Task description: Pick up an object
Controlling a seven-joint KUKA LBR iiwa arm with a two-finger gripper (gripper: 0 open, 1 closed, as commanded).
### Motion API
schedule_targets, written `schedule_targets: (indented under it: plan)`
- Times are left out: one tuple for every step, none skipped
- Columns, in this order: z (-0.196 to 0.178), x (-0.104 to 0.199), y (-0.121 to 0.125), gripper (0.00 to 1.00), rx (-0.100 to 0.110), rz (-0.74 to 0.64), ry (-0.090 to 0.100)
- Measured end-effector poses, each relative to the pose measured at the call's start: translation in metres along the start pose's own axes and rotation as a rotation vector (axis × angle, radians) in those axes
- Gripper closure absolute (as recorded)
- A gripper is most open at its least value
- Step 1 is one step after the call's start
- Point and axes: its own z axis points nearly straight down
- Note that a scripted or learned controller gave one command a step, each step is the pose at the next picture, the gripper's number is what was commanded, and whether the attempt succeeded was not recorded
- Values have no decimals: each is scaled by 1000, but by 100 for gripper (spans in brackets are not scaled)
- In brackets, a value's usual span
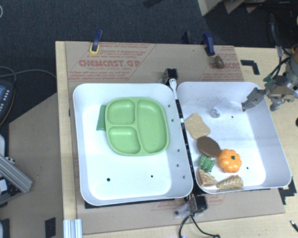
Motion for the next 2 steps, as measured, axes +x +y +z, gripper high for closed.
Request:
schedule_targets:
  plan:
    - [-9, 0, 3, 0, -14, -3, -3]
    - [36, -1, -2, 0, -8, -3, -1]
